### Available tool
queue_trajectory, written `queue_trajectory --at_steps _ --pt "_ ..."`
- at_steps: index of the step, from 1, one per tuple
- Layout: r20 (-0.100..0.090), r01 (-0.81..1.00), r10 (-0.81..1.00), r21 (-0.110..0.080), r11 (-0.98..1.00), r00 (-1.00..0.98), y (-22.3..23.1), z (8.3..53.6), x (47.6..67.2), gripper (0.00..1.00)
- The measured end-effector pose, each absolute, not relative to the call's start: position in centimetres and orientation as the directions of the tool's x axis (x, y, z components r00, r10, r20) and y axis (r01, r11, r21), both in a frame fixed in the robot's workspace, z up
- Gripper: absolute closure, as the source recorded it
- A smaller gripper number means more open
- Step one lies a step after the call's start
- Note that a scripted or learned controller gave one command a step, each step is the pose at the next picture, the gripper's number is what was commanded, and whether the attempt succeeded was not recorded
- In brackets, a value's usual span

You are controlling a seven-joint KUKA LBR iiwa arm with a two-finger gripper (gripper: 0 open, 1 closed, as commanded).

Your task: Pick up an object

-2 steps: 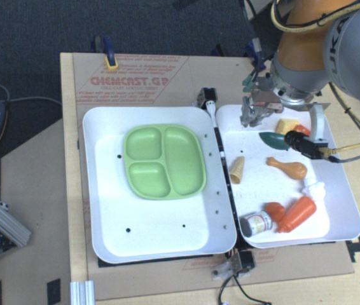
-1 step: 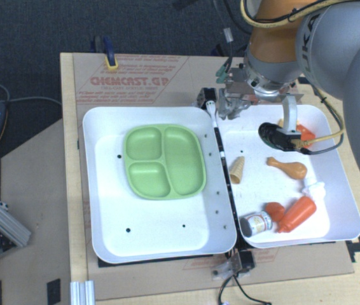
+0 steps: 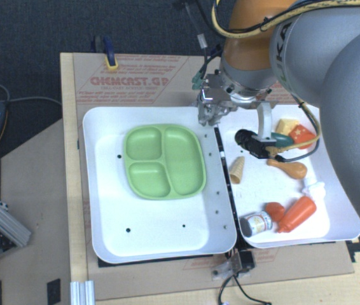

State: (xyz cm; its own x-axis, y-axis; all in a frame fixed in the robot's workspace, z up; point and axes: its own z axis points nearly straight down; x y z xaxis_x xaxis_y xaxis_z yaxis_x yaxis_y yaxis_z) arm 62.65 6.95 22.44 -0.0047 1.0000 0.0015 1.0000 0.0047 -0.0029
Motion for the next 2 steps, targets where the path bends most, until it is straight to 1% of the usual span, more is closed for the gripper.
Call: queue_trajectory --at_steps 1,2 --pt "0.000 1.000 1.000 0.003 0.001 -0.001 7.7 21.7 64.1 1.00" --pt "0.000 1.000 1.000 0.004 0.000 0.000 7.2 23.4 63.9 1.00"
